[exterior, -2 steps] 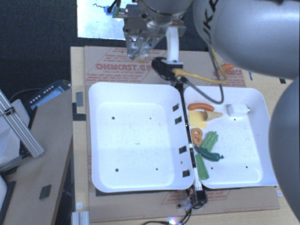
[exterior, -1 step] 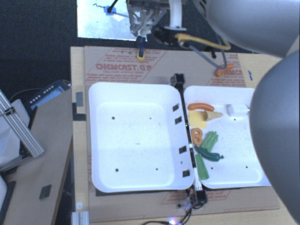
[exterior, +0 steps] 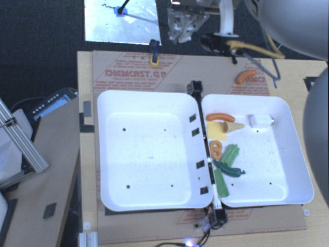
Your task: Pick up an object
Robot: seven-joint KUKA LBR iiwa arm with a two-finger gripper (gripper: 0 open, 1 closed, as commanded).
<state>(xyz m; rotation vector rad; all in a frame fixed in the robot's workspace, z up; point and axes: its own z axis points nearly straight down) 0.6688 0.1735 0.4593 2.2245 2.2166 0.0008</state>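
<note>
Hot dog (exterior: 220,117) near right bin's (exterior: 288,138) back edge | fingers (exterior: 181,31) state: cannot tell

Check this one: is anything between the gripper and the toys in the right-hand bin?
Nothing visible. The gripper hangs high beyond the far edge of the board, apart from both bins. The toys, among them the orange sausage, the white block and the green pods, lie uncovered in the right bin, crowded toward its left wall.

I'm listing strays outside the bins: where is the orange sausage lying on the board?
The stray orange sausage lies on the board just beyond the right bin's far rim, near the yellow cable.
</note>
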